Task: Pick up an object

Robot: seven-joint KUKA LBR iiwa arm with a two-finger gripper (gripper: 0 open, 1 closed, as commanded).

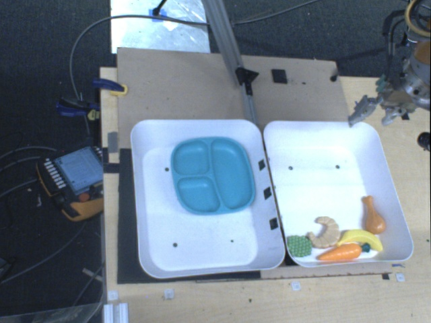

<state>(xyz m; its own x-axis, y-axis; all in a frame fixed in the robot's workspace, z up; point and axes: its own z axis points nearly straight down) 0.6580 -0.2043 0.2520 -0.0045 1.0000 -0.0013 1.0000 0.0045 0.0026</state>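
Note:
Several toy foods lie in the near right corner of the right bin [316,147]: a brown drumstick [372,215], a yellow banana [362,238], an orange carrot [340,252], a tan croissant [327,231] and a green leafy piece [300,245]. My gripper [371,118] hangs over the far right corner of that bin, well away from the foods. It is open, its two fingers spread with nothing between them.
The left bin [155,200] holds a blue divided plate [213,175]. A grey pole [225,32] slants across the back of the bench. Clamps [108,86] and a blue and orange device [74,180] lie off the bench at left.

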